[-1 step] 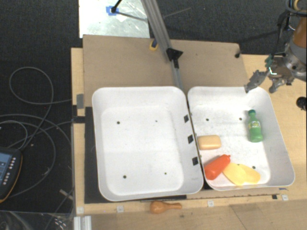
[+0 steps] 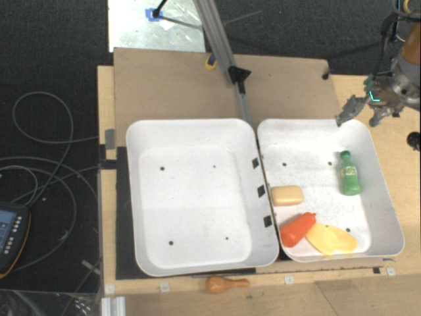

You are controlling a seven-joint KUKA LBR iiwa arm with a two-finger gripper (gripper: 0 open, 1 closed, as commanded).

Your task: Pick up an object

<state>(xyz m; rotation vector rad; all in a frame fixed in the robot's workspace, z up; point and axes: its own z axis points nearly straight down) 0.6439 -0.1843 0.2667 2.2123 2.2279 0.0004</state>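
1. Gripper (image 2: 364, 112) over the far right corner of the right bin (image 2: 378, 176), at the rim; two grey fingers spread apart, nothing between them.
2. Green bottle (image 2: 349, 174) nearest to the gripper, lying in the right half of that bin, cap toward the far rim; just below and a little left of the fingers in the view, apart from them.
3. Tan block (image 2: 287, 195) near the bin's left wall, well apart from the gripper.
4. Red piece (image 2: 297, 229) at the near left of the same bin, tilted, touching or overlapping the yellow piece (image 2: 332, 239) beside it toward the near rim.
5. All four things far from the fingers except the bottle; none touched.
6. Bottle: glossy plastic look, rounded body, narrower darker cap, pale label on the side.
7. Block: matte, soft-edged rectangle, like a sponge or bar.
8. Red piece: smooth, elongated, tapered at one end. Yellow piece: smooth, flattish, lobed outline; exact kind hard to tell.
9. Both bins: shallow, white, rounded corners, faintly speckled floors with small dark dots.
10. Left bin (image 2: 141, 176) side by side with the right one, walls touching, black clips along the seam.
11. Bench (image 2: 276, 84): flat brown board, cardboard-like.
12. Small orange-brown wooden-looking thing (image 2: 225, 284) on the near edge of the bench, outside both bins.
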